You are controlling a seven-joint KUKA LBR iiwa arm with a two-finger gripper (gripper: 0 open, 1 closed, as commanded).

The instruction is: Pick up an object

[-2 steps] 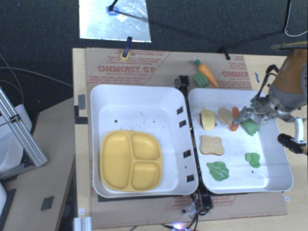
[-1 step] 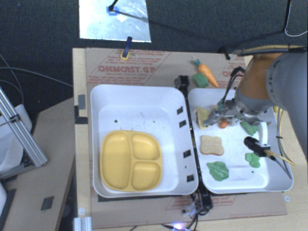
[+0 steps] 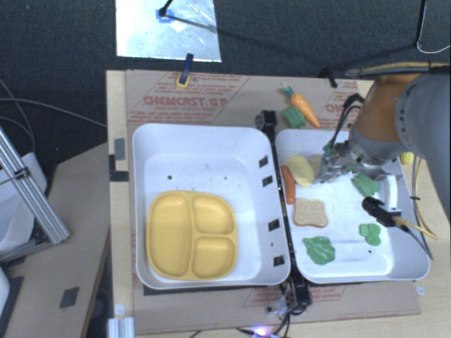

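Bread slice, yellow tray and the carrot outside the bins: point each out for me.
bread slice [image 3: 310, 213], camera view, centre of the slice.
yellow tray [image 3: 191, 234], camera view, ridge where its three compartments meet.
carrot [image 3: 305, 109], camera view, middle of the orange body.

Pale yellow, perhaps potato-like piece [image 3: 301, 169] flat in right bin [image 3: 409, 259].

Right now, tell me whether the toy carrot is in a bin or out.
Out. The toy carrot lies on the cardboard sheet just beyond the far rim of the right bin, beside a small green piece.
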